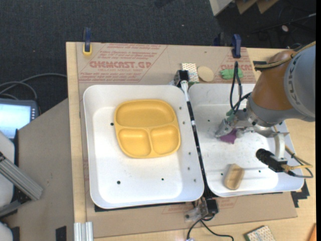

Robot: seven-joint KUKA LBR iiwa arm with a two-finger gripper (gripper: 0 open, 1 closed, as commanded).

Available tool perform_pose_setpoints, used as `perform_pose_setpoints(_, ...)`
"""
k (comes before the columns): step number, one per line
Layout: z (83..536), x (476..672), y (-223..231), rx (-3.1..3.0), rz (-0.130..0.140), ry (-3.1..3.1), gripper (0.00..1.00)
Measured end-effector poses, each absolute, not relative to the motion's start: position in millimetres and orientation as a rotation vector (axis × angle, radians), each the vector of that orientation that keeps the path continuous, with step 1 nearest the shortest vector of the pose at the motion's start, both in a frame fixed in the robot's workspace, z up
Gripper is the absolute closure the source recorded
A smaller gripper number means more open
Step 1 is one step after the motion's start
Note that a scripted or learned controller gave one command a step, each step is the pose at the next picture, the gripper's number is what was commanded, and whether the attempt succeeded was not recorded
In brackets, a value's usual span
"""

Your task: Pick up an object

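A small purple object (228, 137) lies in the right bin (210, 159), near its middle. My gripper (226, 128) is low over it, its metal fingers right at the purple object's top edge. A tan block (233, 176) rests near the right bin's front edge. A yellow divided plate (148, 127) sits in the left bin (100, 159). The grey arm with its orange band (271, 87) comes in from the right.
Outside the bins at the back lie a beige round object (205, 73) and a green object (230, 74). Blue clamps (235, 45) hold the board's back edge. A black cable fitting (268, 159) hangs off the arm over the right bin.
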State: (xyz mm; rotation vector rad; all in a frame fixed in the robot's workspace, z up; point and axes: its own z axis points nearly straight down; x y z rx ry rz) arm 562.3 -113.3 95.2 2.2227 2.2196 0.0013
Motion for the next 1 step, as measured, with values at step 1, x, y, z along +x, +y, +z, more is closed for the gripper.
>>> perform_pose_setpoints(1, 190.9, 603.7, -46.1, 2.206, 0.014, 2.224, 1.0)
